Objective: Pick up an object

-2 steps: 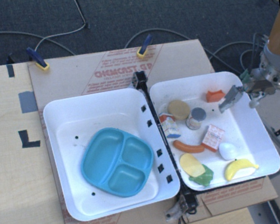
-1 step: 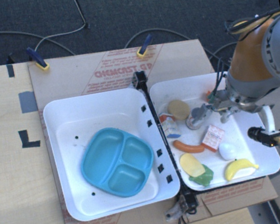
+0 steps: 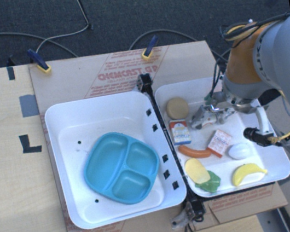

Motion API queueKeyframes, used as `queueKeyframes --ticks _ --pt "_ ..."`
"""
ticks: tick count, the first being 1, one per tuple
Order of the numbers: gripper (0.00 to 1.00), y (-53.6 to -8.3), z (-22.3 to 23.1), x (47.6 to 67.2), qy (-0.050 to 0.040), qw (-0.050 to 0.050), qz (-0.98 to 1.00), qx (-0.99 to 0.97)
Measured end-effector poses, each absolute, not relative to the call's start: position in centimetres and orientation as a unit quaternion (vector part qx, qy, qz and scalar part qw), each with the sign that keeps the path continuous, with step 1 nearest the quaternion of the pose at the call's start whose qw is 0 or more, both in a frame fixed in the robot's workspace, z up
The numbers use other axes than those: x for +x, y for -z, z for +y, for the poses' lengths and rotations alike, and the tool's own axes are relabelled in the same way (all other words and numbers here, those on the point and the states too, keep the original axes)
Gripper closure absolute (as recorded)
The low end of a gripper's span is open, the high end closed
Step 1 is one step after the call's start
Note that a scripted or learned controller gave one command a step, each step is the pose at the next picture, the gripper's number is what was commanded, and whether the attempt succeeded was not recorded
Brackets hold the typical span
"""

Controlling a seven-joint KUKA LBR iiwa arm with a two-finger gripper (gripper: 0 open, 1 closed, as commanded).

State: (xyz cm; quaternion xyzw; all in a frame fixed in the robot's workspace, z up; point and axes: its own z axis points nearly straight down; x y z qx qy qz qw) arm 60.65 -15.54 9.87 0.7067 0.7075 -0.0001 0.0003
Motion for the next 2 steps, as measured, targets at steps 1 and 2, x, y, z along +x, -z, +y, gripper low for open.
queueKeyframes --ticks 1,2 --pt "0.0 -8.6 -11.4 66.8 0.002 0.001 0.708 0.707" --pt "1.0 -9.6 -11.3 66.9 0.002 0.002 0.708 0.706"
